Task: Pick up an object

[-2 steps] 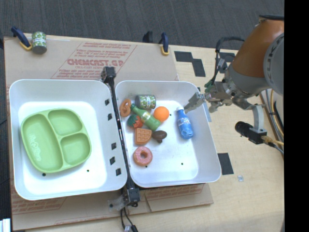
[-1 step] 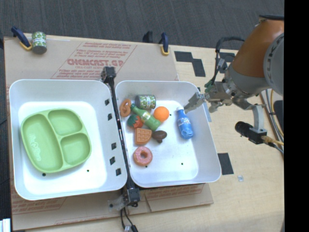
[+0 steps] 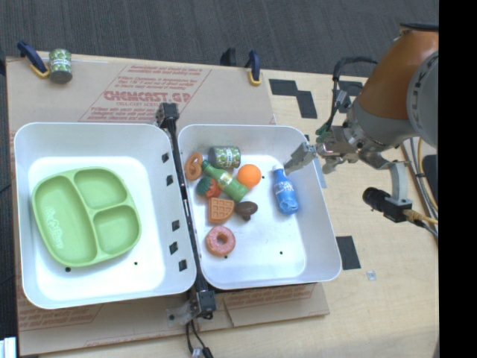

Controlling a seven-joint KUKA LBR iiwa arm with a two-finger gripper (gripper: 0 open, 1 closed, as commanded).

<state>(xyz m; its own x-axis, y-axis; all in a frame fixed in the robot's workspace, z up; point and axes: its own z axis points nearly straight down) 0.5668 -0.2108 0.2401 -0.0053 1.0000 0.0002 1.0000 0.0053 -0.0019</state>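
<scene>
The blue bottle (image 3: 284,192) lies in the right bin (image 3: 317,256), on its floor near the right wall, just right of the orange ball (image 3: 250,175). It is a small blue bottle with a pale label, lying on its side, its long axis running roughly from the bin's far edge toward its near edge. The gripper (image 3: 298,157) hangs just beyond the bottle's far end, near the bin's right rim, so the bottle lies just below and nearer the camera. How its fingers stand I cannot tell; nothing is visibly held.

One fixed overhead camera, angled down across both white bins (image 3: 246,278).
</scene>
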